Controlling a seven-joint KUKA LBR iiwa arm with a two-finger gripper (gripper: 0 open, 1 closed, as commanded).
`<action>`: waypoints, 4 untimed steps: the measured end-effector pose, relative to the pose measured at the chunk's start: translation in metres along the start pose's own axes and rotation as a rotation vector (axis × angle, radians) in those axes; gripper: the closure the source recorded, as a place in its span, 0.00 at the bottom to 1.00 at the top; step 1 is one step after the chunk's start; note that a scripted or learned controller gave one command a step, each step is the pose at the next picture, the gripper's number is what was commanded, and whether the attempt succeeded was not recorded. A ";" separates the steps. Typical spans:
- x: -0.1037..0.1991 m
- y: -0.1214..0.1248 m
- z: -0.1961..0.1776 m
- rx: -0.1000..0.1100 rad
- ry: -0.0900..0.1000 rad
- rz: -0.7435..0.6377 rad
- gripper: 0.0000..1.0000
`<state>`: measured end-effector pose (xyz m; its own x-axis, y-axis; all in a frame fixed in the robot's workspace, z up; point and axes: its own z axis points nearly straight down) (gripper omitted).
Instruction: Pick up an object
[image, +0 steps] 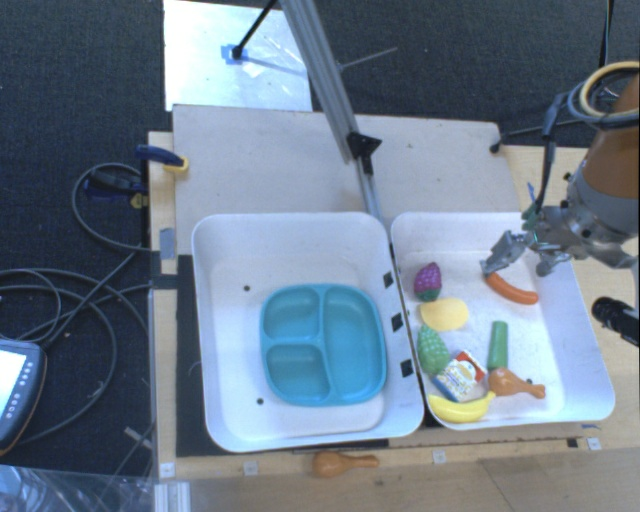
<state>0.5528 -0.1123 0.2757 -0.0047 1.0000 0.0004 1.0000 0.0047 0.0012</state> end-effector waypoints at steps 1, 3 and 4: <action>0.000 0.000 0.000 -0.001 0.000 0.002 0.00; 0.002 0.012 0.121 0.006 0.001 0.005 0.00; 0.007 0.014 0.182 0.006 0.001 0.004 0.00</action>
<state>0.5666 -0.1051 0.0933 -0.0005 1.0000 0.0012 1.0000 0.0005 -0.0043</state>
